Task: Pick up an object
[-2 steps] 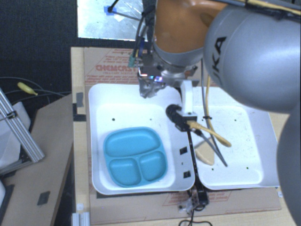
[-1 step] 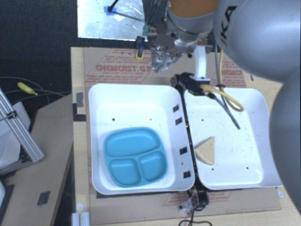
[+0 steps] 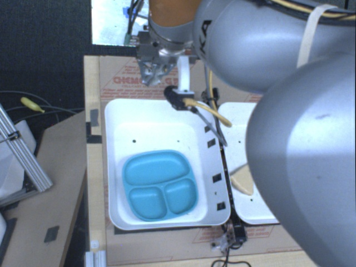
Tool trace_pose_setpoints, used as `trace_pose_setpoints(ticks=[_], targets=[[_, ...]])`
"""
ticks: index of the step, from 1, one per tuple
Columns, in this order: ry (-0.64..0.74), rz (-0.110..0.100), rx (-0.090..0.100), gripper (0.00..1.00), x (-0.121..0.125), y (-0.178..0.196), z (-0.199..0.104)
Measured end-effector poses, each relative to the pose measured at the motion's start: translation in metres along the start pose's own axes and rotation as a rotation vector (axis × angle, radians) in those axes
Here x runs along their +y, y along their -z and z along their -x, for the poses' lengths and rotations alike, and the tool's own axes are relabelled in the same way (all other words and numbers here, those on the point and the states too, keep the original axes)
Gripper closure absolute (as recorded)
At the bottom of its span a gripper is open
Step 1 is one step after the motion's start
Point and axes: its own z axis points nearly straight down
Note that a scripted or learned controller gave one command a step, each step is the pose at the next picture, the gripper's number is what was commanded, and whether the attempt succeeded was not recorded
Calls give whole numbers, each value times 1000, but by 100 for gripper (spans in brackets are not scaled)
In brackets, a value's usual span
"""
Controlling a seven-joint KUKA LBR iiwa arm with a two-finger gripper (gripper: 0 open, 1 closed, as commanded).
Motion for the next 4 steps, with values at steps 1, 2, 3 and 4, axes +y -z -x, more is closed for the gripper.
trace_pose_setpoints(ticks=[1, 2, 3, 4], targets=[[-20, -3, -8, 100, -12, -61, 150], [-5, -6, -1, 100, -85, -100, 123], [-8, -6, -2, 100, -140, -144, 118], [-6, 34, 7, 100, -159, -214, 86]])
